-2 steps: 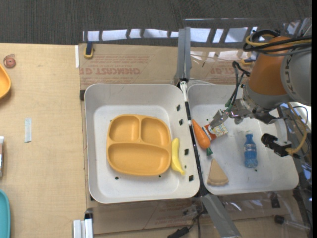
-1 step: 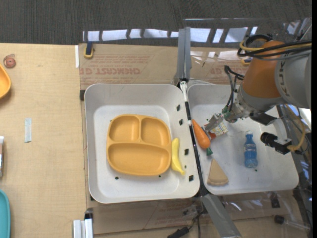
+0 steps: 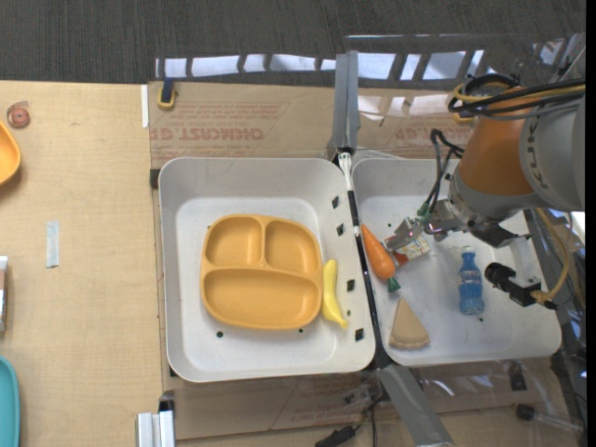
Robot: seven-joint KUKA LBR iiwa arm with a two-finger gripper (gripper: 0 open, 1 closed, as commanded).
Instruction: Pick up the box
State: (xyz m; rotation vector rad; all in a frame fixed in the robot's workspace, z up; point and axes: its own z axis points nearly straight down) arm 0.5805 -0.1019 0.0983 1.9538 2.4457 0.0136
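- Camera view puts the arm (image 3: pixel 507 156) over the right bin (image 3: pixel 521 343), its gripper (image 3: pixel 430 223) low at a small crumpled silvery box (image 3: pixel 411 240).
- How far the tool is open, or whether it grips the box, I cannot tell.
- That box sits beside a carrot (image 3: pixel 377 252); a blue bottle (image 3: pixel 470 282) and a tan wedge (image 3: pixel 407 326) lie nearby.
- Left bin (image 3: pixel 186 343) holds an orange divided plate (image 3: pixel 261 271) with a banana (image 3: pixel 332 292) touching its right edge.
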